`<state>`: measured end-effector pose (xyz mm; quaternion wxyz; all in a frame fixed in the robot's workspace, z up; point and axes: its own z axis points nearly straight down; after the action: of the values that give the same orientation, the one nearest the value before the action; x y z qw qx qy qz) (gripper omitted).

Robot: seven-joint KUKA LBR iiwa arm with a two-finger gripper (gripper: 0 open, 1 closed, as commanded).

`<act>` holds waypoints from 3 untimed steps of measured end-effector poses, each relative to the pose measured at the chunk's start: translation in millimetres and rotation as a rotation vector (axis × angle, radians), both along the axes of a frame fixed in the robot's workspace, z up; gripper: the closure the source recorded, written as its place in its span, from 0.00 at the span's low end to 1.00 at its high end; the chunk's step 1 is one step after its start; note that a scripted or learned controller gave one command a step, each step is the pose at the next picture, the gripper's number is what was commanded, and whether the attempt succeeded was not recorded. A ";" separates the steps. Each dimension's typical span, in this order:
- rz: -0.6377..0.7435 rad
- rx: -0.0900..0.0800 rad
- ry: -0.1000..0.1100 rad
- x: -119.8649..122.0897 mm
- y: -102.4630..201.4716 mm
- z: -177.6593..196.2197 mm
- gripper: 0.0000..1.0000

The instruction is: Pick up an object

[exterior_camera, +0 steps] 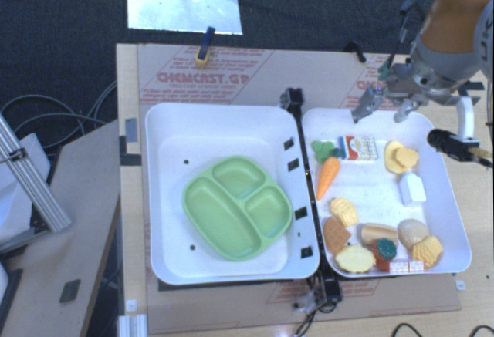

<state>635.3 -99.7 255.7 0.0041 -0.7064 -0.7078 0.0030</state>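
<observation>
The grey arm with its orange band reached in over the far right corner of the table, and its two-finger gripper (384, 106) hung above the far rim of the right-hand shallow white bin (451, 208). The two fingers (364, 109) stood spread well apart, pointing down, with nothing between them.

The right-hand bin held a scatter of toy food. Near its far edge lay a small white carton with red and blue print (360, 147), with a green leafy piece (323, 149) just beside it toward the bin divider. An orange plastic carrot (327, 176) lay tilted below those two. A pale yellow rounded piece (400, 157) sat toward the far right side, and a small white block (412, 188) lay near it. Along the near edge clustered a yellow ridged piece (344, 211), a tan cracker-like square (336, 234), a flat yellow slice (354, 259), a beige bread roll (412, 232) and a yellow waffle-textured piece (428, 251).

The left-hand shallow white bin (166, 143) carried a light green plastic divided plate (235, 206), lying flat near its middle.
</observation>
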 end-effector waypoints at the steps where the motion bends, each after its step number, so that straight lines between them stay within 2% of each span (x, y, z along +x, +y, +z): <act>1: 0.002 -0.001 -0.012 2.1 0.2 7.1 0.00; 2: -0.001 -0.001 -0.007 -6.0 -5.5 -48.7 0.00; 3: -0.002 -0.001 -0.007 -3.3 -15.0 -103.6 0.00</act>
<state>632.0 -114.6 152.1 0.0013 -0.7070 -0.7072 0.0011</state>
